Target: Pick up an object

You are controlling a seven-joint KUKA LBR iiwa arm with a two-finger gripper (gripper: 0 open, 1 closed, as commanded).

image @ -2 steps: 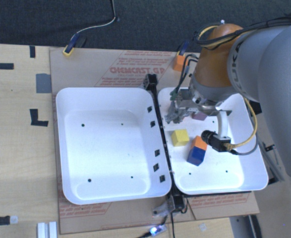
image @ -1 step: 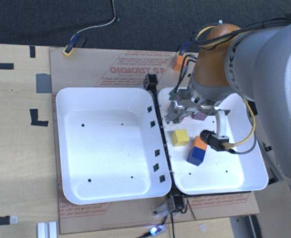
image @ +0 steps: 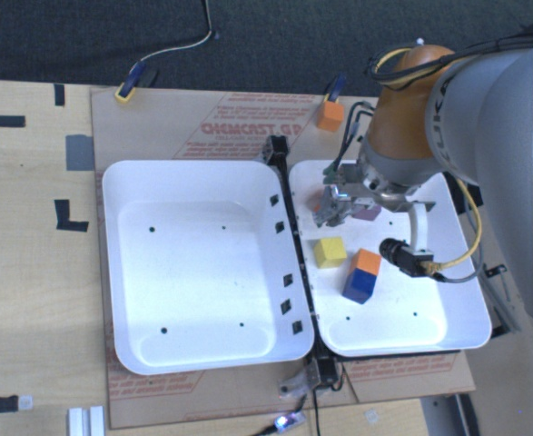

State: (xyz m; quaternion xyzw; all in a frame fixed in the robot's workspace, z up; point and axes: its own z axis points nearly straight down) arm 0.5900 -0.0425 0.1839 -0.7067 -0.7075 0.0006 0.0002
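Note:
My gripper (image: pixel 338 203) hangs low over the upper left part of the right bin (image: pixel 448 332), under the grey arm with its orange band (image: pixel 409 107). A small reddish object (image: pixel 321 214) shows at the gripper's left side and a mauve block (image: pixel 367 213) lies just to its right, partly hidden by the wrist. I cannot tell whether the gripper touches either one. A yellow cube (image: pixel 330 251) rests a little below the gripper. An orange-and-blue block (image: pixel 361 275) lies to the cube's lower right.
The left bin (image: pixel 113 185) stands beside the right one, with a black divider (image: pixel 289 243) between them. An orange cube (image: pixel 331 113) sits on the cardboard behind the bins. A black cable connector (image: pixel 402 256) hangs over the right bin.

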